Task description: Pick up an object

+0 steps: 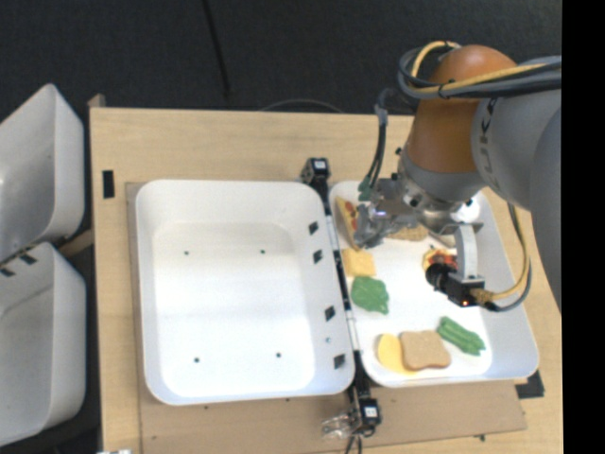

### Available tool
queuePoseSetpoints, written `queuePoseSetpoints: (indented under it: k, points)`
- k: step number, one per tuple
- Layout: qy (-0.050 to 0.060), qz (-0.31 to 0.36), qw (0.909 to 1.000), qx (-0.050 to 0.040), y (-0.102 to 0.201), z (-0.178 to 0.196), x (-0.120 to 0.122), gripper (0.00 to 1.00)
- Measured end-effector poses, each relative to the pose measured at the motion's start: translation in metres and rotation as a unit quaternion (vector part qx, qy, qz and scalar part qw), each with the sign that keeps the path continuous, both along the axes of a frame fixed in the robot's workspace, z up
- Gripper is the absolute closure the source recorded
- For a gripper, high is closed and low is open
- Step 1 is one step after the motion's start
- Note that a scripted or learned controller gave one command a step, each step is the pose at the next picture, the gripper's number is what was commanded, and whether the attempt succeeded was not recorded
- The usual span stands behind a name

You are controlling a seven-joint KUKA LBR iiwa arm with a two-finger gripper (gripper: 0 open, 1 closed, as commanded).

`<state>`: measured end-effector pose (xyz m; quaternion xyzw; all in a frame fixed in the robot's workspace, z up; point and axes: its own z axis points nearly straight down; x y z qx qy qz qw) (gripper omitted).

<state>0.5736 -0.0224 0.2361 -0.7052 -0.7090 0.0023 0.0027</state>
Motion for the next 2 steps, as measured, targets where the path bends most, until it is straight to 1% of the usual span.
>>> queuePoseSetpoints:
  k: [1,2]
  points:
    - [0.001,-0.003,1.0000,0.0002,0.000,-0.038,-0.077,1.00]
    - [-0.012,-0.002,0.9999,-0.0011,-0.019,0.096,-0.069,1.00]
